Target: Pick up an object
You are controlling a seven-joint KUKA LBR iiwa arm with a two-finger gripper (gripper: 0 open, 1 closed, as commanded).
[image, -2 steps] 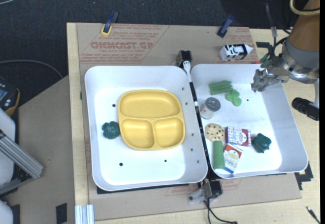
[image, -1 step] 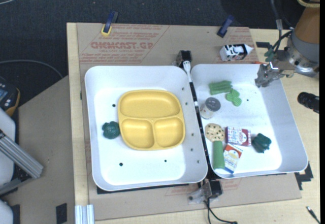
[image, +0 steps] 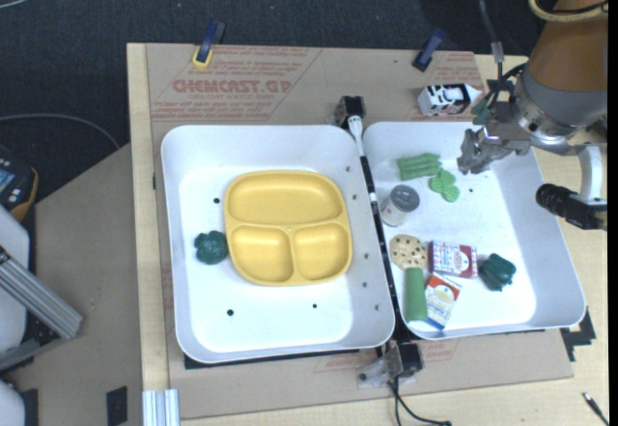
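The task names no special object, and the right bin [image: 555, 265] offers several. Nearest to the gripper [image: 475, 156] lie a light green piece [image: 419, 165] and a small green shape [image: 445, 186], just left of and below it. Farther along are a grey-capped jar [image: 397, 203], a cookie [image: 407, 250], a red carton [image: 452, 260] and a dark green toy [image: 497, 270]. The gripper hangs over the bin's upper part with nothing visible between its fingers; whether they are spread I cannot tell. The left bin [image: 183, 183] holds a yellow tray [image: 288, 226], probably for placing.
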